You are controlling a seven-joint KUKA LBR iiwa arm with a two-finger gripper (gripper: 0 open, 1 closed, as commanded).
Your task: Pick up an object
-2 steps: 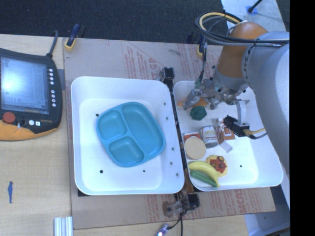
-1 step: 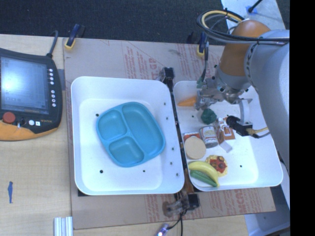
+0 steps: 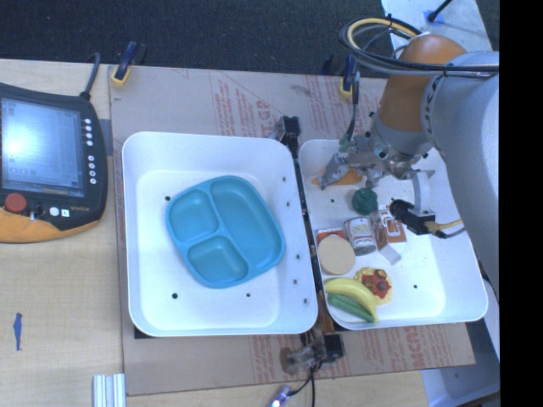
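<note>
The right bin (image 3: pixel 441 299) holds several small objects: a dark green ball (image 3: pixel 365 199), a small can (image 3: pixel 361 235), a round beige disc (image 3: pixel 336 256), a banana with a green piece beside it (image 3: pixel 349 296), a pizza slice toy (image 3: pixel 376 283), and a red and white packet (image 3: pixel 391 226). An orange piece (image 3: pixel 331 175) lies at the bin's far left. My gripper (image 3: pixel 366 166) hangs over the far part of this bin, just above the green ball and next to the orange piece. The wrist hides its fingers.
The left bin (image 3: pixel 144 227) carries a blue divided plate (image 3: pixel 225 230). A teach pendant (image 3: pixel 47 164) lies on the bench at the left. Clamps (image 3: pixel 125 62) sit at the bench's far edge. The arm's grey body (image 3: pixel 462 117) covers the right bin's far right corner.
</note>
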